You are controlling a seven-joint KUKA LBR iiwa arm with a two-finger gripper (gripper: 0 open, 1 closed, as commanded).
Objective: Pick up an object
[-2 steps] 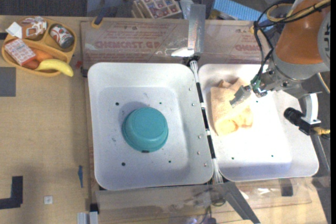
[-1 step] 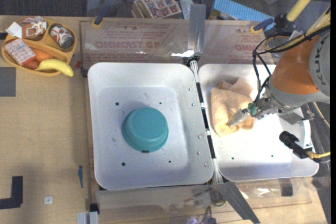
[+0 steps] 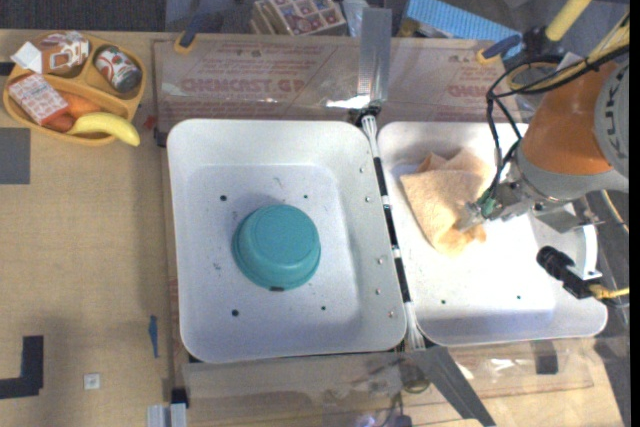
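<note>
The bench point(image 3: 80, 265) is a pale wood surface, and the two shallow white bins sit side by side on it. The left bin point(image 3: 200, 165) holds a teal bowl point(image 3: 278, 246) turned upside down near its middle, well apart from everything else. The right bin point(image 3: 500, 305) holds a tan cloth point(image 3: 440, 195), crumpled and lying in the upper left part of that bin, close to the wall shared with the other bin.

The arm point(image 3: 575, 130), grey with its orange band, comes in from the right and leans over the right bin. Its gripper point(image 3: 472, 218) is down at the cloth's lower right edge, touching the fabric, but from here I cannot tell how it is set.

Off at the bench's far left corner, a yellow tray point(image 3: 35, 120) carries a banana point(image 3: 105, 126) and some small packaged toy foods.
</note>
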